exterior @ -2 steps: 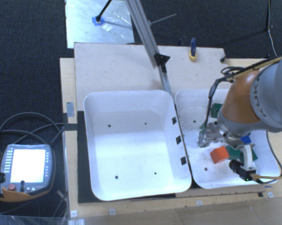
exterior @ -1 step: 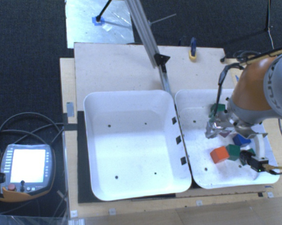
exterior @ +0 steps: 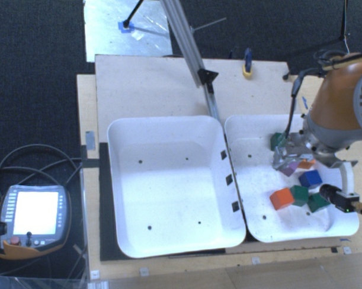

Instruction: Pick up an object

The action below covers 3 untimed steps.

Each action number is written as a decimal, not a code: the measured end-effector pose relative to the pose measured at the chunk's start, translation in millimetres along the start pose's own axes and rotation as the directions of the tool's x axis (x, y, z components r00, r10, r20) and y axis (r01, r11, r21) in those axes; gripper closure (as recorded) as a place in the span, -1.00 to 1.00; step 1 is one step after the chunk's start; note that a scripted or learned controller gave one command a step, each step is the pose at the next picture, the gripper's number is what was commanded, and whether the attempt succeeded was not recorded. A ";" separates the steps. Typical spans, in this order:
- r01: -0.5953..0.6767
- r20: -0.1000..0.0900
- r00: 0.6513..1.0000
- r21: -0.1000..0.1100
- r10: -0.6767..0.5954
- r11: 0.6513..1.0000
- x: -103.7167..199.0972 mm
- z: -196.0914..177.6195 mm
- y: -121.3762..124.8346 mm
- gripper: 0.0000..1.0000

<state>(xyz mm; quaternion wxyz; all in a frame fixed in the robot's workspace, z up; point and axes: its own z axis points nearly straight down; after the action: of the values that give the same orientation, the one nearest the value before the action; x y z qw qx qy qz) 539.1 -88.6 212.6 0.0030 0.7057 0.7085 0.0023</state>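
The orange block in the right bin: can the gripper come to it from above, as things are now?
Probably yes. The orange block lies uncovered in the right bin, a green block touching one side only. The gripper is close by, above the pile.

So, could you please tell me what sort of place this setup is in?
Probably a robotics lab test cell: a grey and orange arm reaches over two white bins on a plywood bench, and a teach pendant lies on dark carpet.

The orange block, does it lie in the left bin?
No, the orange block lies in the right bin, beside a green block.
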 end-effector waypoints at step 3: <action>0.005 -0.002 1.000 0.004 -0.005 1.000 39.1 -66.9 25.8 1.00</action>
<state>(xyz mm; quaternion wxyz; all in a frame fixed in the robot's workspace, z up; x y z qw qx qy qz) 564.3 -49.4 279.6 0.0009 0.7038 0.7104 0.0016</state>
